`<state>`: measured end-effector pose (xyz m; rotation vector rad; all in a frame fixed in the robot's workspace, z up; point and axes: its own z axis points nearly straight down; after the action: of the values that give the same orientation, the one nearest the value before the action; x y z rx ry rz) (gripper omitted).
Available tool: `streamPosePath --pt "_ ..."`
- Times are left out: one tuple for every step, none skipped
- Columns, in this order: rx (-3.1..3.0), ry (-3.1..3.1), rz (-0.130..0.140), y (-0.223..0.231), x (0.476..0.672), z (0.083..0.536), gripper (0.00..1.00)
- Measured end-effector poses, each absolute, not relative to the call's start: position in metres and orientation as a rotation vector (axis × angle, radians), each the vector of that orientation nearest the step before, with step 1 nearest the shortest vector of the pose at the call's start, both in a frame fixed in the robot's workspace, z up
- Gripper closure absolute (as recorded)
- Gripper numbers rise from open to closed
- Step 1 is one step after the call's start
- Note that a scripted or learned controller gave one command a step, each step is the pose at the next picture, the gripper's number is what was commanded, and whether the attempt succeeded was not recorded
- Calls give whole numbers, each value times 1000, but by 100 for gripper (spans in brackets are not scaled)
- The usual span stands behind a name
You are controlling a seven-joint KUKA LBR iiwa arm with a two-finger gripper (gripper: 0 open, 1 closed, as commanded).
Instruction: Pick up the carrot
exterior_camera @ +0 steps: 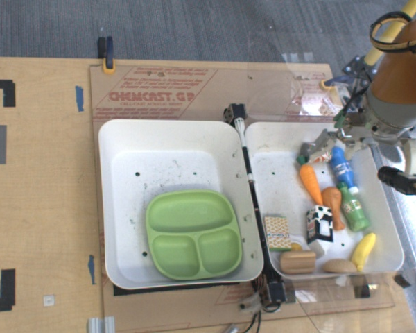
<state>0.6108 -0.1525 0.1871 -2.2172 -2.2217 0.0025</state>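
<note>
Tool [317, 146]: hangs low over the far end of the right bin, its grey fingers reaching toward the bin's middle; it sits just above the carrot's top end. I cannot tell whether it is open or closed, and nothing shows gripped in it.
Arm [395, 75]: comes in from the right, orange band above the grey wrist, yellow cable looped over the top.
Carrot [310, 182]: lies in the right bin, near its middle, slanted, with its top end pointing toward the tool; it rests on the bin floor.
Right bin [263, 151]: white and shallow, crowded on its near and right sides.
Bottles: a blue one [342, 168] and a green one [354, 209] lie end to end just right of the carrot.
Second orange piece [333, 205]: lies between the carrot and the green bottle.
Carton [320, 223]: black and white, just below the carrot.
Near edge: a tan cracker box [277, 232], a wooden block [297, 261], a bread roll [340, 266] and a banana [364, 250].
Left bin [118, 186]: holds a green divided plate [193, 234].
Tabletop [35, 186]: brown board with black corner marks.
</note>
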Motion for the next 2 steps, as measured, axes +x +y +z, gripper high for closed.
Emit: streamPosePath --pt "-2126 -2324 -6 -145 584 97 0" --pt "-2132 -2321 -6 -145 584 105 100"
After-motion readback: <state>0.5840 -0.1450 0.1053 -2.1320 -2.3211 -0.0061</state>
